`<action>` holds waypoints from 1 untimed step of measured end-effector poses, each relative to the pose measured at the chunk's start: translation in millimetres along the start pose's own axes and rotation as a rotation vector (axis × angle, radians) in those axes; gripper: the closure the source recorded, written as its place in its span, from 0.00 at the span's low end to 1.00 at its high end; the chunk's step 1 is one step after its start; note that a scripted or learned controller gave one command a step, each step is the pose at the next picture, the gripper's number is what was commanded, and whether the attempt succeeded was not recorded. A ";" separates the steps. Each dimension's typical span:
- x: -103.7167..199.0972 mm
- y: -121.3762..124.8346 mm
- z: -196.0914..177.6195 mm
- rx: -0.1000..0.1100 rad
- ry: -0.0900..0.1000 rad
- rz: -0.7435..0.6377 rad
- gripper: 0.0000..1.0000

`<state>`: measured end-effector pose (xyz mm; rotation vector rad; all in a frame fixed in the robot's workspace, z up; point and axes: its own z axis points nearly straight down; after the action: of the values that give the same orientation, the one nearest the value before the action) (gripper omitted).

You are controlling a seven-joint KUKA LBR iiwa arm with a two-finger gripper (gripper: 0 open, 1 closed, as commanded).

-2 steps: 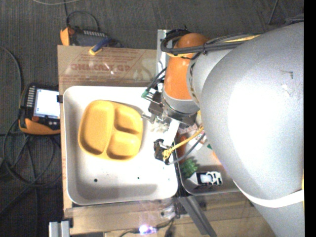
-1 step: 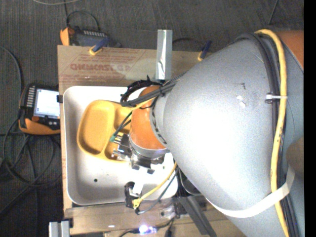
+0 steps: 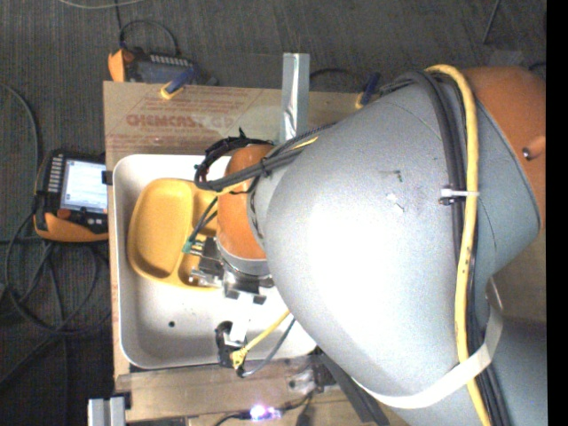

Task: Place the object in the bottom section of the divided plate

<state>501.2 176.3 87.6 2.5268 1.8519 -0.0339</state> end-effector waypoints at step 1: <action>-10.4 -8.3 -3.2 -0.011 0.045 0.524 1.00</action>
<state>490.1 169.0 91.1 2.9318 1.1382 0.0370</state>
